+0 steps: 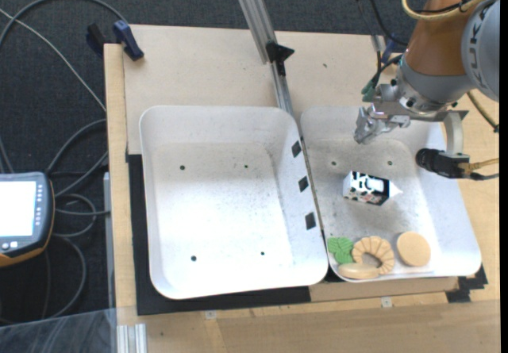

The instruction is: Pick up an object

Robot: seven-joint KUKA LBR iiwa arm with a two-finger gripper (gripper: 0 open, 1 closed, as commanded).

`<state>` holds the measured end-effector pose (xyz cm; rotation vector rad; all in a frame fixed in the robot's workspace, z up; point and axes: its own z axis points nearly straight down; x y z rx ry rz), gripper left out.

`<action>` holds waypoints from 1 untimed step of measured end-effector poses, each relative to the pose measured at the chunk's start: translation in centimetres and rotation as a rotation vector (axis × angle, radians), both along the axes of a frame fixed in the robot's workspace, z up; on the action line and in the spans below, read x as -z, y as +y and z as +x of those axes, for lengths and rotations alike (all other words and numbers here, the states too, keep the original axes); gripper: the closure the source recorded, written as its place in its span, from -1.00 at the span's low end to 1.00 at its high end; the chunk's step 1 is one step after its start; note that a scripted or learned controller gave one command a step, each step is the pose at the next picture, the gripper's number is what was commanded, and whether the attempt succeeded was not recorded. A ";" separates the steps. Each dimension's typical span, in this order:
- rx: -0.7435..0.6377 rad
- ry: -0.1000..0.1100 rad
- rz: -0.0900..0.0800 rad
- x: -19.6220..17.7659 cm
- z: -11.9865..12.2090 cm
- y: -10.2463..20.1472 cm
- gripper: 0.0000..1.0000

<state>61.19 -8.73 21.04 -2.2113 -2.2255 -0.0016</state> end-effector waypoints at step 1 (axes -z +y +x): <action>0.000 0.001 0.000 0.3 -1.6 5.9 1.00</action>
